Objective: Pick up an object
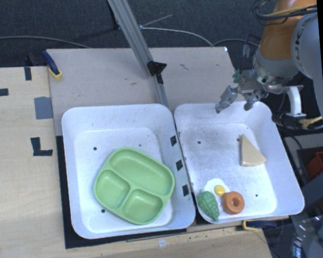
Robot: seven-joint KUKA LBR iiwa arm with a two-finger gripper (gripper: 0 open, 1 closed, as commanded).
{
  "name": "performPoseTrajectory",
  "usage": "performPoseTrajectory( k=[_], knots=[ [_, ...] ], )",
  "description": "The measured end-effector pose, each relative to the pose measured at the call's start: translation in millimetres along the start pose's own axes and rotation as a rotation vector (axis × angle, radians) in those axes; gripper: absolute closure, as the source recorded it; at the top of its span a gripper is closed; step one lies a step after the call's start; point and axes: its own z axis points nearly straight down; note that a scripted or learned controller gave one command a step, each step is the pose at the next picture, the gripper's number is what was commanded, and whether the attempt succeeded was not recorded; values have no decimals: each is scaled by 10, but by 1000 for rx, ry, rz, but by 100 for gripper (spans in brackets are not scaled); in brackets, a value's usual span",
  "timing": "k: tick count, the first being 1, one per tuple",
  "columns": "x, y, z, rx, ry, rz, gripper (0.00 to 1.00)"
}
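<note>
Nothing is picked up yet. The claw (237,103) hangs at the far edge of the right bin (274,138), its two fingers spread with only air between them, so the whole grasp is left to do, as I judge it: choose a thing, come down over it, close, lift.

The things to choose from lie in the right bin. A tan wedge (250,151) rests alone near the middle, nearest the claw but apart from it. At the near edge three pieces crowd together: a green knobbly piece (208,206), a fried egg (216,189) just behind it, and an orange ring (233,202) touching the egg's side. The wedge looks the easier pick, since it stands clear of the rest.

The left bin (77,161) carries a green divided plate (134,185), lying flat with three compartments.

Both bins are white and scuffed with dark specks. They sit side by side on a pale wooden worktop (20,183) marked with bits of dark tape. A metal bar (133,35) slants in from the top toward the seam between the bins. Beyond the worktop is dark carpet with thin cables trailing over it.
</note>
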Motion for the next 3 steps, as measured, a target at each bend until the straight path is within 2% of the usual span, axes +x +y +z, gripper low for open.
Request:
performPoseTrajectory(
  k=[1,2,3],
  knots=[
    [24,-37,442,-1,0,-1,0],
    [45,-52,1095,1,1,-1,0],
    [51,-33,950,-4,0,-3,100]
  ],
)
